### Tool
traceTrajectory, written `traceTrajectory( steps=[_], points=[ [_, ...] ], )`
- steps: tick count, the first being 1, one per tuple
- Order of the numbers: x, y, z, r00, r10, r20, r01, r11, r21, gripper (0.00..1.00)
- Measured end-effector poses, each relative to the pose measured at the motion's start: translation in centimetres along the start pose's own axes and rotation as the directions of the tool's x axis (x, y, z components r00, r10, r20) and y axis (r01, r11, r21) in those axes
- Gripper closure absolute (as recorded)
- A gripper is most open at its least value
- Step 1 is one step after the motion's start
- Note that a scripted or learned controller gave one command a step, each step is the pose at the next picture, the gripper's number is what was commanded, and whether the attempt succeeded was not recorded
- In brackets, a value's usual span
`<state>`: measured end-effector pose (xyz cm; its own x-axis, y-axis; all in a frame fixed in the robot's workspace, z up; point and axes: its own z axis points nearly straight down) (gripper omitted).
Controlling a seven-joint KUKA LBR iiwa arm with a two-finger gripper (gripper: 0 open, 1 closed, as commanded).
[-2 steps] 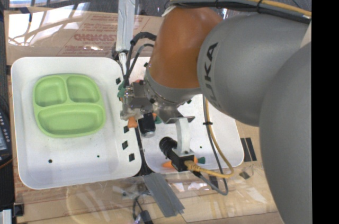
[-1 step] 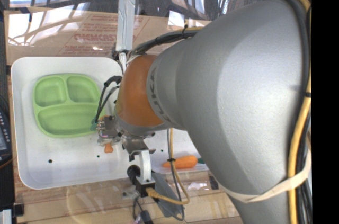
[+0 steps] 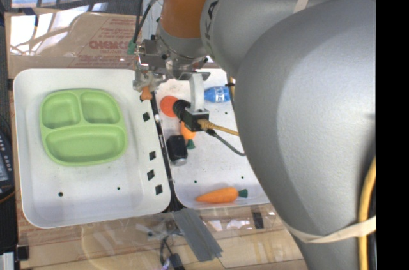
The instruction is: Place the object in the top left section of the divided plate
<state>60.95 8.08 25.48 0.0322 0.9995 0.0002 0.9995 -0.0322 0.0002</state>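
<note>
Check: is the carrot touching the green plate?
Apart. Camera view shows the carrot in the right bin, the green plate in the left bin.

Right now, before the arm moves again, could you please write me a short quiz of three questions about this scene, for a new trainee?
1. True or false: the green plastic divided plate already holds an object.
2. The orange toy carrot lies in: A) the plate, B) the shallow white bin on the view's right, C) the bench outside the bins.
3. Fill in: the plate has ___ sections.
Key: 1 false; 2 B; 3 three.
</note>
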Motion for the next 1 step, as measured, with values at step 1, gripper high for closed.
traceTrajectory(
  steps=[1],
  points=[
    [-3.46,-3.7,6.5,0.97,0.245,0.003,-0.245,0.97,0.009,1.0]
  ],
)
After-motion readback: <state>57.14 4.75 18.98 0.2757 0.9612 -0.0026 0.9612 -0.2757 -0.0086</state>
